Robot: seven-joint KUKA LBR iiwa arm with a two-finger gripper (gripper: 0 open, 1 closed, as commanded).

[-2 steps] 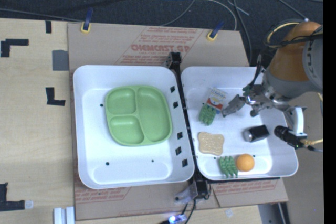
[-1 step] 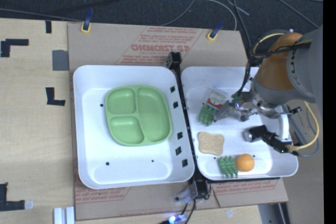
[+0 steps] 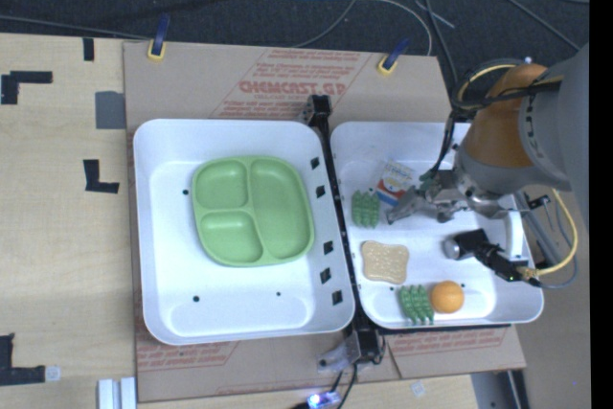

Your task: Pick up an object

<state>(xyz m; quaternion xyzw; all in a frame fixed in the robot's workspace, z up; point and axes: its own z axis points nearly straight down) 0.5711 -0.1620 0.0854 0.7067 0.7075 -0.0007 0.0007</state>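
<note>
Bench (image 3: 57,235) fills the lower frame, with a brown cardboard sheet (image 3: 287,81) on it under both bins. Left bin (image 3: 158,235) sits centre-left and holds a green divided plate (image 3: 253,210), flat, in its upper half. Right bin (image 3: 512,306) butts against it at centre-right. Arm (image 3: 517,134) comes in from the right edge, orange band up top, wrist hanging over the right bin's upper middle. Gripper (image 3: 407,206) points left toward a small red-white-blue packet (image 3: 393,182) – tips just beside it, contact unclear, and can't tell if the claw is spread or closed. Pick candidates all sit in the right bin – toast slice (image 3: 384,261) at lower left, green ridged piece (image 3: 365,208) above it by the divider, second green ridged piece (image 3: 415,302) along the bottom wall, orange ball (image 3: 446,298) touching that piece's right side.
</note>
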